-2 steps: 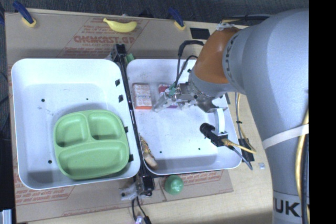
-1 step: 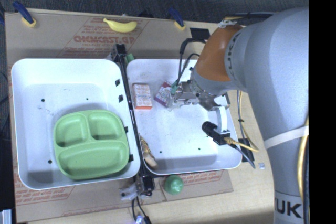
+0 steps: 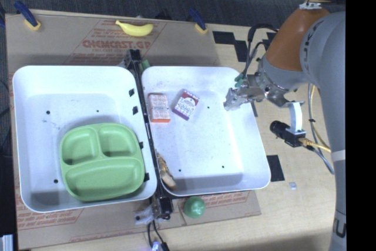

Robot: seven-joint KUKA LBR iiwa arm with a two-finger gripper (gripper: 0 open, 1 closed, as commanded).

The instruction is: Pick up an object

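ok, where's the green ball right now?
The green ball sits outside both bins, on the cardboard just past the near edge of the right bin, beside the clamp joining the two bins, in the lower middle of the camera view.

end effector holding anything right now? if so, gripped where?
Nothing is held. The end effector sits at the right bin's right rim with nothing between its fingers; the two small packets lie apart from it on the bin floor.
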